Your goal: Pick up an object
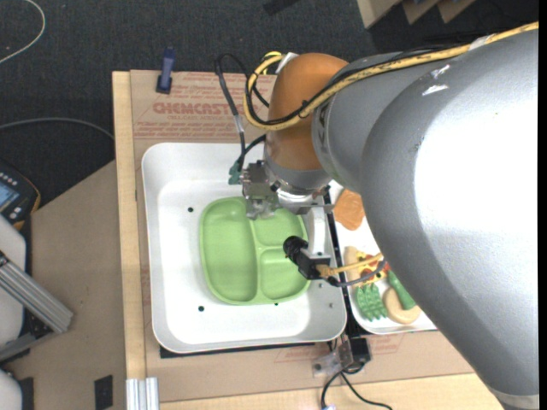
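A light green divided plate (244,250) lies flat in the left white bin (171,229). My gripper (261,202) hangs straight down from the orange wrist band (299,118) and sits at the plate's far rim, near its top right corner. The arm's bulk hides the gripper's tip. A black part with a yellow cable (301,257) hangs over the plate's right side.
The right bin (363,319) is mostly hidden under the grey arm. It shows an orange object (349,209), a green ridged toy (370,300) and a tan piece (400,307). A blue clip (166,70) lies on the cardboard behind the bins.
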Controlling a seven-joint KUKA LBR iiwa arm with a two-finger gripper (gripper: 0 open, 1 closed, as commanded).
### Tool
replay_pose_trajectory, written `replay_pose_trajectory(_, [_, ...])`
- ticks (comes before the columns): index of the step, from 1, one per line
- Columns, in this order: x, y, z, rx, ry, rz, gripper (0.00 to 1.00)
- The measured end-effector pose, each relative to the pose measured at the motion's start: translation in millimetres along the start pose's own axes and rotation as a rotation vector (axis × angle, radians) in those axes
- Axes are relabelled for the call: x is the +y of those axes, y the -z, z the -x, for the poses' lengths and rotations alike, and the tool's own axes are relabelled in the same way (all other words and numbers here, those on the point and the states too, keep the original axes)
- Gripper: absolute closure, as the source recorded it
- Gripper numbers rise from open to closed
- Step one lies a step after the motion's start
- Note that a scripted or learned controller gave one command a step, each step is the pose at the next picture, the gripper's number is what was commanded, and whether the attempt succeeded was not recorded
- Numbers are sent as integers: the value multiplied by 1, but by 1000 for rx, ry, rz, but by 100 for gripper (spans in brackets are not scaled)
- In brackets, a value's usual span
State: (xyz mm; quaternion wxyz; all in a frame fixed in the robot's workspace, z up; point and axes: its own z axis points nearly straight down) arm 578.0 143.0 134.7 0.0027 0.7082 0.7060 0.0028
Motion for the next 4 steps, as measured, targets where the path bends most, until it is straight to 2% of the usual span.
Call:
replay_pose_trajectory(1, [-1,92,72,-2,-4,1,100])
replay_pose_trajectory(3, [-1,107,67,0,3,-4,100])
replay_pose_trajectory(4, [-44,64,38,1,6,-17,100])
